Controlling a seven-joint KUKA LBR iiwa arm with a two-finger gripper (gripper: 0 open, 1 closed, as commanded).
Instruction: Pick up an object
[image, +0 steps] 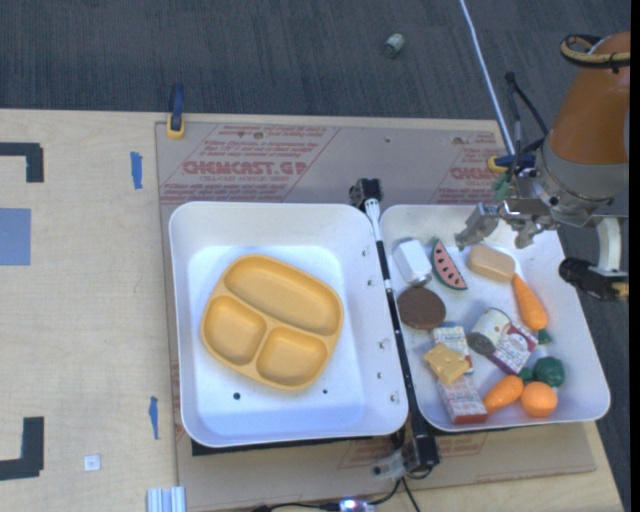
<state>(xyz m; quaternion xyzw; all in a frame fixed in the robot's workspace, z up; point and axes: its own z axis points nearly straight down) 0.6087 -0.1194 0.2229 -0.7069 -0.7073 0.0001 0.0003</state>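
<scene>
My gripper (501, 232) hangs over the far part of the right bin (590, 395), open, with nothing between its fingers (477, 229). Just in front of it lies a tan block (492, 263). Other items in this bin are a watermelon slice (449, 266), a white block (411, 258), a brown disc (422, 307), a carrot (529, 302), a small can (495, 325), a yellow cheese piece (446, 362), a red and white packet (462, 398), a second carrot (502, 392), an orange (539, 400) and a green broccoli (548, 370).
The left bin (190, 260) holds a yellow divided plate (272, 320). A black clamp (367, 190) sits at the far end of the seam between the bins. Cardboard (300, 150) lies under both bins on the wooden bench.
</scene>
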